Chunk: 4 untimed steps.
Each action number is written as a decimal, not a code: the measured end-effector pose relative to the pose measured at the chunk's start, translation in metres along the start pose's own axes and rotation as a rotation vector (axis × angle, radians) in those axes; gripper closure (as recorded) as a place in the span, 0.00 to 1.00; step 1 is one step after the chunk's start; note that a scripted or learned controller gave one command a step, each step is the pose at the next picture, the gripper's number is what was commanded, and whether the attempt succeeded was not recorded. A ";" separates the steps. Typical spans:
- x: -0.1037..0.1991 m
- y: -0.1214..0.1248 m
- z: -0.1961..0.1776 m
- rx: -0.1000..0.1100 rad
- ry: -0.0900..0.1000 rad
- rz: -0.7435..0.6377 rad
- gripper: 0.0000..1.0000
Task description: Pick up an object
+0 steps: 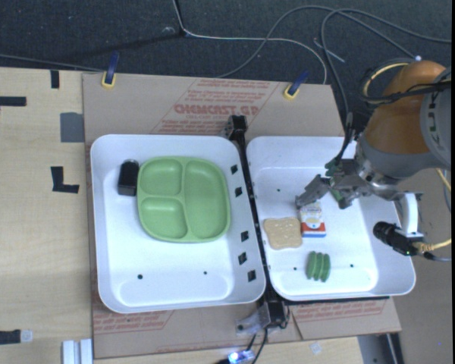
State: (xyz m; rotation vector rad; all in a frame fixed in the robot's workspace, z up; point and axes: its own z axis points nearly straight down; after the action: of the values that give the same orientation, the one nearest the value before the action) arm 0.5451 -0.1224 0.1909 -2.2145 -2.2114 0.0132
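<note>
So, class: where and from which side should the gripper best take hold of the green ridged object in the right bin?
Probably from straight above, fingers closing across the short sides of the green ridged object. It lies flat and alone in the right bin, apart from the toast slice, leaving both sides free.

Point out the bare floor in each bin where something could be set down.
Left bin: the strip in front of the green plate. Right bin: the back corner by the divider. Crowded around the toast, small carton, green pod and hand.
</note>
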 end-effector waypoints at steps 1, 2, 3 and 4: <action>0.000 0.003 -0.006 -0.012 -0.002 -0.003 0.00; 0.001 0.002 0.059 -0.007 -0.002 -0.002 0.00; -0.002 0.005 0.103 -0.021 -0.009 0.000 0.00; -0.001 0.009 0.088 -0.033 -0.010 -0.002 1.00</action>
State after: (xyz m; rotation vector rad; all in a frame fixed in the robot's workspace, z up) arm 0.5525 -0.1237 0.1029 -2.2336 -2.2347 -0.0122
